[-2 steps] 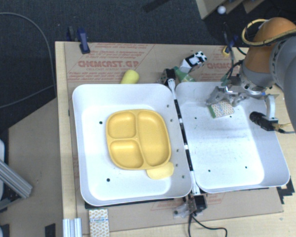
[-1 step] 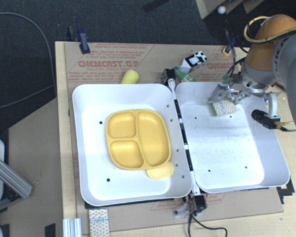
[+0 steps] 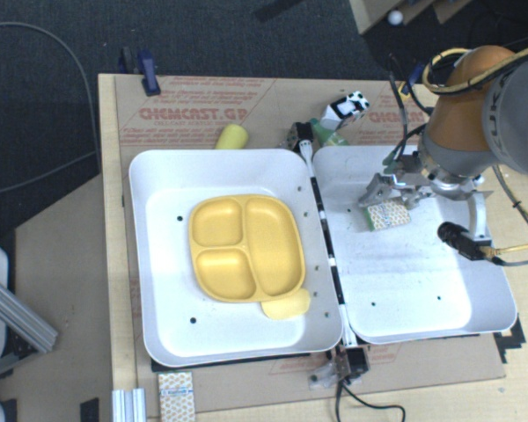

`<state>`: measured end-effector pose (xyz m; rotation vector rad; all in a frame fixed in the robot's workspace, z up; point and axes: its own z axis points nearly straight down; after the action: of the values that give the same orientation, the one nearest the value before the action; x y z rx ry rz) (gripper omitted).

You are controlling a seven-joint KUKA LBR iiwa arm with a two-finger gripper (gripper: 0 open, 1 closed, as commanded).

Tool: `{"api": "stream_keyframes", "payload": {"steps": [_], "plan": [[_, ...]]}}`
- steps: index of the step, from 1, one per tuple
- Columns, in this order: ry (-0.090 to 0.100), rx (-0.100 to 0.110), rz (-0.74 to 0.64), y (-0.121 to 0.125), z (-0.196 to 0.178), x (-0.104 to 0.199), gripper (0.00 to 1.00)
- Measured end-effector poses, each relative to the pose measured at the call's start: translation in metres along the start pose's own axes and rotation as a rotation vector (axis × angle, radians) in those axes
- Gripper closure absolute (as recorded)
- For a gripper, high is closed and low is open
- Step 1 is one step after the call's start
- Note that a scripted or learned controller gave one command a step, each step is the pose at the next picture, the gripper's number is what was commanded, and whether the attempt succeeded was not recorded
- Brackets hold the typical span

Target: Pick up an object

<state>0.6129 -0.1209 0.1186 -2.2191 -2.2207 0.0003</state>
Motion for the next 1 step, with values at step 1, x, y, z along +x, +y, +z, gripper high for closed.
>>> {"api": "stream_keyframes", "payload": {"steps": [1], "plan": [[0.000,-0.001,-0.001,-0.0331,-0.0663,0.0715,1.00]]}}
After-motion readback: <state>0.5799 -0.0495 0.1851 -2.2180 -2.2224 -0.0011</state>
